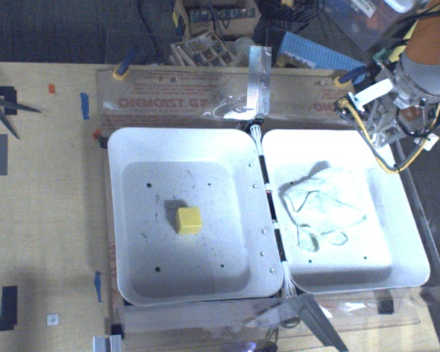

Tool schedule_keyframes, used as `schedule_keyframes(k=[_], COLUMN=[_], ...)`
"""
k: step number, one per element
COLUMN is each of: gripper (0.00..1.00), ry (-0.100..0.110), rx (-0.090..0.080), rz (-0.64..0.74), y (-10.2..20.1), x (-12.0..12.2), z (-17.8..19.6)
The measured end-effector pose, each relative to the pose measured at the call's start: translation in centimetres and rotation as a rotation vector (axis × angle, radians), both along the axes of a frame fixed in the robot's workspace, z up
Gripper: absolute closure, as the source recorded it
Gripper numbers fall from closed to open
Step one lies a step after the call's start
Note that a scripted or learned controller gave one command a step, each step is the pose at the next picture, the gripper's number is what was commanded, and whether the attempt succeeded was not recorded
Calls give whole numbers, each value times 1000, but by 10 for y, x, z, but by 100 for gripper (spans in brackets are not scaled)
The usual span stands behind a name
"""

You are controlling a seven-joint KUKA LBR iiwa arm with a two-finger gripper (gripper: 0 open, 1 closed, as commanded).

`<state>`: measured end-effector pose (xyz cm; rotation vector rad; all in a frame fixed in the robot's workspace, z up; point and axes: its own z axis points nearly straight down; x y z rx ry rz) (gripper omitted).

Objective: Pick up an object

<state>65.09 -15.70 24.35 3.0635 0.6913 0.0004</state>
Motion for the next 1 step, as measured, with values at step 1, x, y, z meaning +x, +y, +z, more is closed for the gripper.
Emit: schedule_keyframes(k=[1], gripper=[100], ry=[4], rx=[3], rz=[-193], y=[-28], x=[-11], z=[-127])
